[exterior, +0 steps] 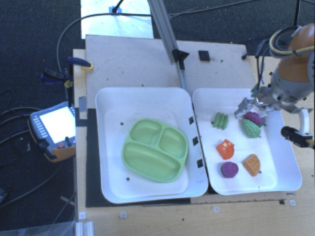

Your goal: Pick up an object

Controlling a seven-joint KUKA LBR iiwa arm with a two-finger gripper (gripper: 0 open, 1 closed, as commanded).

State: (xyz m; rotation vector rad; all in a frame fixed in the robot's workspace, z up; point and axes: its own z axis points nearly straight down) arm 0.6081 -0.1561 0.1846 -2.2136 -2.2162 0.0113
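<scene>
1. Reaching in from the right, we are hovering our gripper over the far part of the right bin, with the grey arm and its orange band rising behind it.
2. We are keeping our fingers spread apart, and nothing is sitting between them that we can make out.
3. We are seeing a magenta knobbly piece lying right at our fingertips, partly covered by the gripper; whether we are touching it, we cannot tell.
4. We are seeing a green bumpy piece lying just below the fingers, touching the magenta one.
5. We are seeing a small green ridged piece resting near the fingers on their left side.
6. We are seeing a red piece with a pale star mark, a purple round piece and an orange wedge lying farther from the fingers, toward the near edge of the same bin.
7. We are seeing a green divided plate lying well apart from the fingers, alone in the left bin.
</scene>
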